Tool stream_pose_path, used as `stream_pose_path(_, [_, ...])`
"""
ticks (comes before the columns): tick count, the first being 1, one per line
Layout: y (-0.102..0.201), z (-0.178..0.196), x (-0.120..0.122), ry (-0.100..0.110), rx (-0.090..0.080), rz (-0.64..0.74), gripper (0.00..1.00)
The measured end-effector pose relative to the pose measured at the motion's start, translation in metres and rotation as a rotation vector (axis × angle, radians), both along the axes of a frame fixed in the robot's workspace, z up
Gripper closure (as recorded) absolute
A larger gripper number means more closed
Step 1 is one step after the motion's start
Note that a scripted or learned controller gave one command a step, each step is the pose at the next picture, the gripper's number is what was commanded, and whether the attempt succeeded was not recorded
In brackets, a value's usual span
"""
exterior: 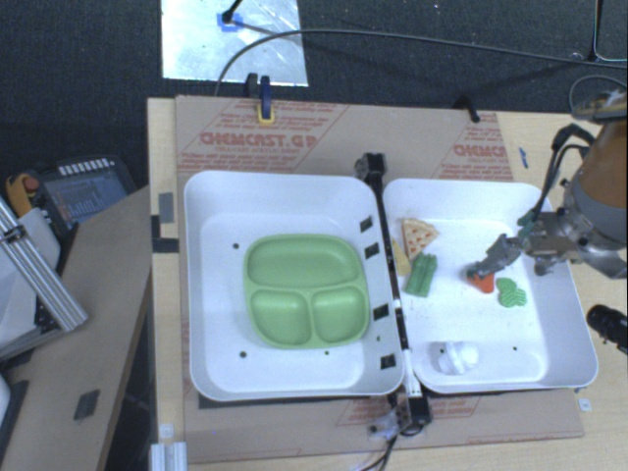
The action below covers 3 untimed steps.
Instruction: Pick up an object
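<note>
Cardboard (324, 126) printed "CHEMCAST GP" in red covers your counter (162, 361), which stands on dark carpet (412, 8) beside a shiny metal sheet (231, 23). Two white bins sit on it side by side. Your left bin (211, 204) carries a green divided plate (299, 290). Your right bin (559, 356) holds a pizza slice toy (418, 235), a green block (422, 275), a white object (456, 358), a green leafy toy (511, 293) and a small orange-red piece (481, 284). Your claw (488, 266) hangs just above that orange-red piece; whether it grips, you cannot tell.

Bench (162, 361) — cardboard sheet (324, 130), two white bins (206, 292).
</note>
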<state>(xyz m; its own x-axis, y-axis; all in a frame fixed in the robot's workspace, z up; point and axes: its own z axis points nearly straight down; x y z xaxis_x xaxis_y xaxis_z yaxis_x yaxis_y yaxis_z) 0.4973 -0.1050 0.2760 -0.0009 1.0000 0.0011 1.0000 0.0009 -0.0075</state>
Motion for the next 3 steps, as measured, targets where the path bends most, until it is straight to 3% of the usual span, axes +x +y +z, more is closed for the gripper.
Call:
stream_pose_path(1, [0.000, 0.005, 0.002, -0.010, -0.001, 0.002, 0.00])
stream_pose_path(3, [0.003, -0.085, -0.008, -0.007, 0.000, 0.000, 0.00])
